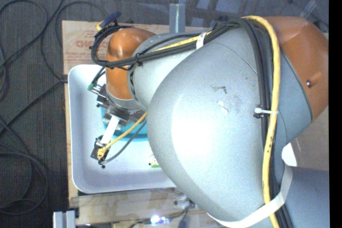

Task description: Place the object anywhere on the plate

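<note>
My arm covers most of the camera view. Its wrist and gripper hang low over the middle of the left white bin. A strip of teal-blue shows just under the wrist; most of it is hidden, so I cannot tell whether it is a plate or some other object. A small green and white thing peeks out from under the arm near the bin's front. Nothing shows between the gripper and the bin floor.
The bin's left and front parts show bare white floor. The big grey arm link hides the right bin. The wooden bench edge runs behind the bin, and cables lie on the carpet to the left.
</note>
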Tool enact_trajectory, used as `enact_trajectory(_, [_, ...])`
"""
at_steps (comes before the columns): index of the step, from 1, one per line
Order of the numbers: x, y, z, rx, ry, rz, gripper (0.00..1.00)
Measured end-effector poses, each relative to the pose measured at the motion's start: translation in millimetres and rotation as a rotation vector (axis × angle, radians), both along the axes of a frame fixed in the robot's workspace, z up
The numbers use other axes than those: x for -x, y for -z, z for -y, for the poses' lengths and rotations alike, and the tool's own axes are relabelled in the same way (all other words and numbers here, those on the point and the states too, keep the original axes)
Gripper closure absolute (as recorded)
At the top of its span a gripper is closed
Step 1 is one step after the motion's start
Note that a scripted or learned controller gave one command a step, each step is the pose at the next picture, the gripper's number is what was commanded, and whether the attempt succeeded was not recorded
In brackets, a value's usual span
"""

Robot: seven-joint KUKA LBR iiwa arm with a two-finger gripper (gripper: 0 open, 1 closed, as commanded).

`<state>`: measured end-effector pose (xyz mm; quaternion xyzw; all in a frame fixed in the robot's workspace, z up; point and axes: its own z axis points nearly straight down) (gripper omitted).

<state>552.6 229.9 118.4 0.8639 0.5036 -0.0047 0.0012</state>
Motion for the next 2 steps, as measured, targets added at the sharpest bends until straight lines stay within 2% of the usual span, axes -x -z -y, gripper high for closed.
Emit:
enact_trajectory(1, [2,-5,0,0.002,-0.001,-0.010,1.00])
enact_trajectory(2, [25,-30,8,-0.002,-0.026,-0.001,1.00])
